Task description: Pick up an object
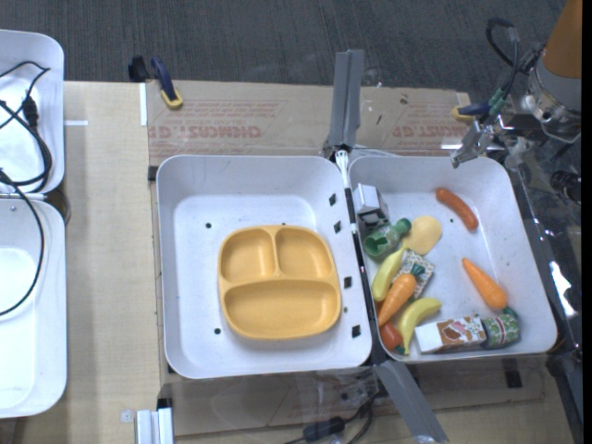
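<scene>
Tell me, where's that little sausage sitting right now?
The sausage lies in the right bin, near its far right corner, apart from the other toy food. Its nearest neighbours are the pale potato-like piece to its left and a carrot below.

The right bin (518, 213) holds toy food: a sausage (457, 207) near the back, a carrot (485, 284) at right, a second carrot (397, 295) between two bananas (413, 317), a potato (424, 234), and a carton (450, 334) lying along the front.
</scene>
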`<control>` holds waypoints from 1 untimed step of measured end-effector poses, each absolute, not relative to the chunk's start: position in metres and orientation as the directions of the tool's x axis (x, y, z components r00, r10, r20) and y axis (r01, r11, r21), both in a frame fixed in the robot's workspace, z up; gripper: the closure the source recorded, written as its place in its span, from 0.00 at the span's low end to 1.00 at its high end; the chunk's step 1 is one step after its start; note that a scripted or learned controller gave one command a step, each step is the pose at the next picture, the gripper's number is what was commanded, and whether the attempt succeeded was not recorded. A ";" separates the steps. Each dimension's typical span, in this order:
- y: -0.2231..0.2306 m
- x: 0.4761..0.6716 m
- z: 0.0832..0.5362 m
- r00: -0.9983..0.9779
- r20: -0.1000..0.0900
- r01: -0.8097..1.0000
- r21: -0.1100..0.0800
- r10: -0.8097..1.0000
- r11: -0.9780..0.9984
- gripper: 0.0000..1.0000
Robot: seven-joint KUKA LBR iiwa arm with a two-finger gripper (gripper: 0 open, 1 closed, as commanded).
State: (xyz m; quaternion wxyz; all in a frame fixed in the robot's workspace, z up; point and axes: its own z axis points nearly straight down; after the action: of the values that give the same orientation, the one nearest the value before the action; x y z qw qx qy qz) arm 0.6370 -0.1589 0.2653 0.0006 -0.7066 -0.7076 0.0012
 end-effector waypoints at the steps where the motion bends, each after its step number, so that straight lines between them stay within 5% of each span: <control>1: -0.191 0.585 0.149 0.074 0.000 0.997 -0.003 0.997 -0.074 0.00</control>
State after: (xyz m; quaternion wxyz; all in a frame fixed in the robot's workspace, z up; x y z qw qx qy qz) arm 0.5853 -0.1909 0.1486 0.0011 -0.7329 -0.6803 0.0013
